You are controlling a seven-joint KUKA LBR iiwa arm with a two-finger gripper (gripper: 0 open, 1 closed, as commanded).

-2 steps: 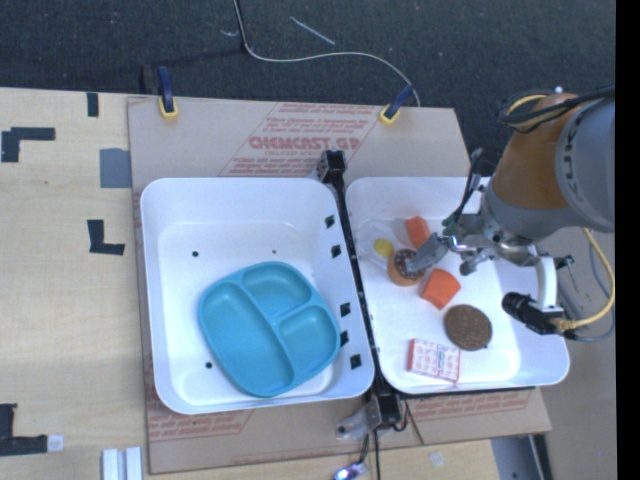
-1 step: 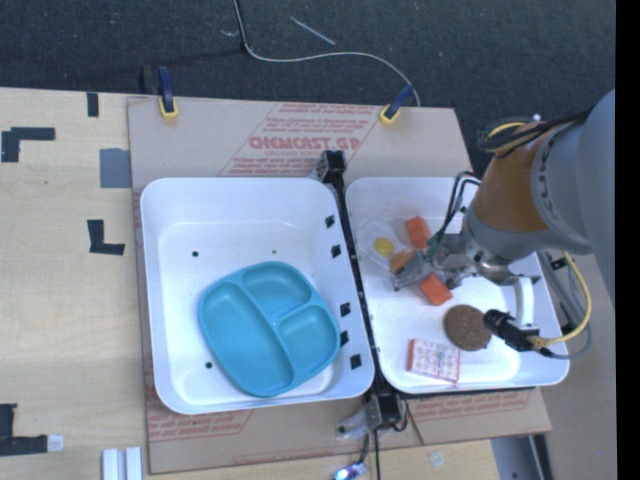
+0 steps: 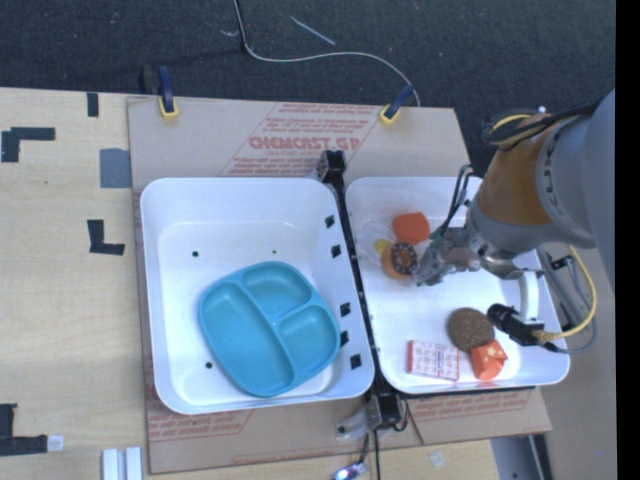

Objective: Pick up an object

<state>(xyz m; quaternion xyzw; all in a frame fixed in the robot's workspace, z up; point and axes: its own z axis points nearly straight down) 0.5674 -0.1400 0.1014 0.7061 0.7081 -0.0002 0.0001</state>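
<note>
While your gripper [image 3: 432, 268] sits low in the right bin [image 3: 520, 376], just beside the sprinkled donut [image 3: 402, 258], you cannot tell its state — the wrist hides it. Near it lie an orange block [image 3: 410, 227], brown cookie [image 3: 469, 328], red piece [image 3: 488, 360] and patterned card [image 3: 433, 359] — the left bin [image 3: 170, 228] holds a blue divided plate [image 3: 267, 326].

I see bench [image 3: 60, 268], pale wood, black tape marks | on it: brown board [image 3: 300, 143], held by two clamps at its far edge | on board: two white bins [image 3: 160, 298] side by side
</note>
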